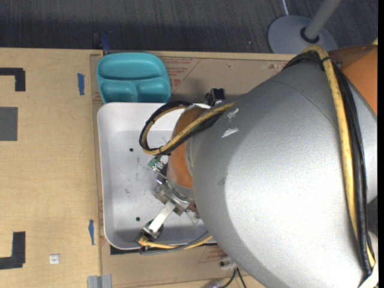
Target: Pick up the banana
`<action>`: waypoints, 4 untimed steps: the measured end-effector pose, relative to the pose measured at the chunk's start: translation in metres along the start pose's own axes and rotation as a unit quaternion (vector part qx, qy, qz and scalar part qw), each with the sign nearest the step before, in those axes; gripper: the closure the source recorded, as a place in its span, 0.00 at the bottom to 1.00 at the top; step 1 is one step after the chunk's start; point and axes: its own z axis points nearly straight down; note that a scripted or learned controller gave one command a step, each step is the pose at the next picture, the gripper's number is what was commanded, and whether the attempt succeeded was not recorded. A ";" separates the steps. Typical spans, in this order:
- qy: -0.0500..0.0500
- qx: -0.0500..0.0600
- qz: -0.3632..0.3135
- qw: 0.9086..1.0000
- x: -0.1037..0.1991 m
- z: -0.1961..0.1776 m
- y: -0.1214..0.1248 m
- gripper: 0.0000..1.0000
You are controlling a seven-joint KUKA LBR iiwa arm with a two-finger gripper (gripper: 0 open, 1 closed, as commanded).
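The big grey arm [288, 179] is closest to me and covers most of the right side, with a yellow cable [342, 107] running along its back. Under it I see the orange band [180, 161] and then the gripper [163, 188], which is low over the middle of the white bin [114, 179]. Whether the claw is apart or together, I cannot tell from here. I also cannot tell where the banana is, because the arm hides a large part of the bin. The floor of the bin that I can see has some small dark spots. Behind the bin's far edge, a teal tray [133, 77] with compartments stands on the brown bench [48, 161]. Further back is dark floor with a round grey base [291, 35] and its pole.
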 end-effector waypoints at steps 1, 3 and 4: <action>-0.001 0.000 -0.015 1.000 0.025 -0.031 -0.024 0.00; 0.000 0.000 -0.152 0.988 0.010 0.000 -0.009 0.00; -0.001 0.000 -0.050 0.999 0.025 -0.032 -0.024 0.00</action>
